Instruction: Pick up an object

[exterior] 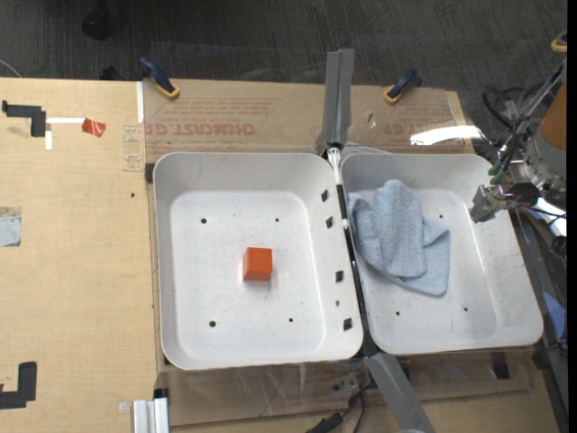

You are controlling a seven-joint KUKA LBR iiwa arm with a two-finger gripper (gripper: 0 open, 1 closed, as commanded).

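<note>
An orange-red block (257,264) sits near the middle of the left white bin (180,242). A crumpled light blue cloth (402,234) lies in the left half of the right white bin (505,305). My gripper (487,204) hangs over the right bin's upper right rim, far to the right of the cloth and touching neither object. Nothing shows between its tips.
A grey divider post (337,97) stands between the bins at the back. Two clamps (160,78) (400,86) hold the cardboard sheet behind the bins. Cables (518,120) cluster at the right by the arm. A wooden board (63,242) lies to the left.
</note>
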